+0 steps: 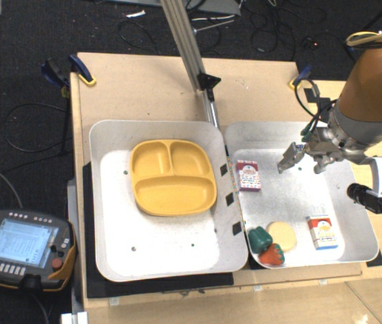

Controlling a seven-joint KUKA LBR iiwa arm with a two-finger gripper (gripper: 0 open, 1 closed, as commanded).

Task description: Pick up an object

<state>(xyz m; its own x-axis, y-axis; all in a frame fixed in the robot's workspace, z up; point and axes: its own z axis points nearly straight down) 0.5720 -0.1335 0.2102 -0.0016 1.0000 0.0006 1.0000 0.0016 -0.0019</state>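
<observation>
Bench: two white bins | your gripper [307,160] at 2 o'clock over right bin [353,201], fingers spread, holding nothing | red box [248,176] at its 9 o'clock

yellow tray [173,179], red carton [248,176], white bins [110,248]

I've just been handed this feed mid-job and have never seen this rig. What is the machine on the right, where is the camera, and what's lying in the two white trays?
The single camera looks down at a slant on a bench with two white bins. The grey and orange machine is a robot arm; its gripper hangs open over the right bin, holding nothing. In that bin lie a small red box, a white and orange box, a pale round disc, and a green piece against a red piece. The left bin holds a yellow divided plate.
</observation>
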